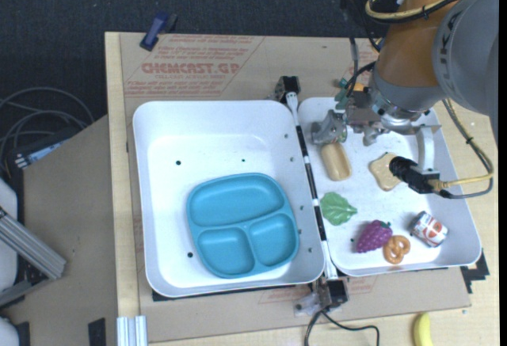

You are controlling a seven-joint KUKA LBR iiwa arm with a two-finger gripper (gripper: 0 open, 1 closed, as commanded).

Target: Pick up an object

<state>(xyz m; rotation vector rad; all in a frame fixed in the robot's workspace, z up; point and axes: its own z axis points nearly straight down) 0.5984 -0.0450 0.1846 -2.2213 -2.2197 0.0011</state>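
Observation:
The right bin point(467, 241) holds several small items: a tan bread roll point(336, 161), a slice of toast point(383, 172), a green leaf point(338, 208), a bunch of purple grapes point(372, 236), a pretzel point(396, 249) and a red and white can point(428, 229). My gripper point(358, 131) hangs low over the back of this bin, just above the roll's far end and left of the toast. The grey wrist and orange band cover the bin's back right corner. Nothing is visibly held.
The left bin point(158, 138) holds a blue three-compartment tray point(242, 222). A black clamp point(287, 87) sits at the back of the divider between the bins. A blue object point(158, 31) lies on the board's back edge. A banana point(422, 330) lies off the front right.

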